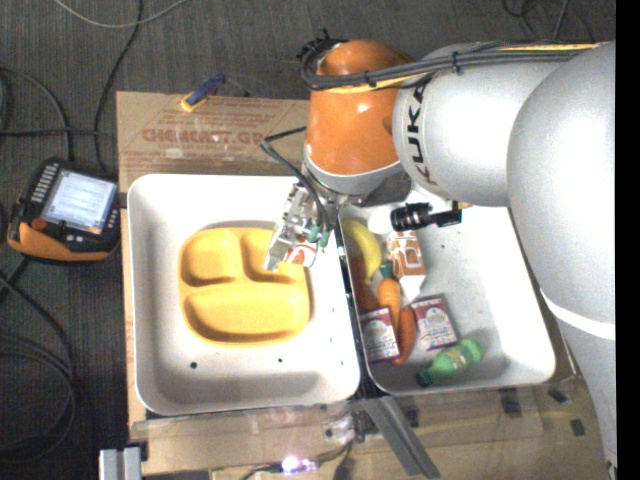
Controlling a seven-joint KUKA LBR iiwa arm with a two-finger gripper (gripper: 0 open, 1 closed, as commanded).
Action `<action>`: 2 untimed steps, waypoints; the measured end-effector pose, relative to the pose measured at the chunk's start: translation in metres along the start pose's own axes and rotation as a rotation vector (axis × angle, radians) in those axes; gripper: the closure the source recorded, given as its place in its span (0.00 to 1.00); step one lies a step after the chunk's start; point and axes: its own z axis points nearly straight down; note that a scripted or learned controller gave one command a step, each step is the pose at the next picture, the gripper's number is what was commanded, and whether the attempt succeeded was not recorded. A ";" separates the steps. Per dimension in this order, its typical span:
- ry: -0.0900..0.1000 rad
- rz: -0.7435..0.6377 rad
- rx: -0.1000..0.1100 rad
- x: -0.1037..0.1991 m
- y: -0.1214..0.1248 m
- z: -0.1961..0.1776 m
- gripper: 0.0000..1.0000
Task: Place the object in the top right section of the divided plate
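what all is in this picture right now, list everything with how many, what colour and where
divided plate: 1, yellow, in the left bin
bins: 2, white, side by side on the bench
small carton: 1, white and red, between the gripper's fingers above the plate's top right section
banana: 1, yellow, right bin
carrot: 1, orange, right bin
cartons: 3, red-brown and white, right bin
bottle: 1, green, right bin's near edge
handheld controller: 1, orange and black, floor at left
gripper: 1, metal, over the plate
arm: 1, grey with orange band, from the right
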 end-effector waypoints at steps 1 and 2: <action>-0.002 -0.070 0.001 0.009 0.029 -0.006 1.00; -0.001 -0.070 0.000 0.009 0.030 -0.006 0.00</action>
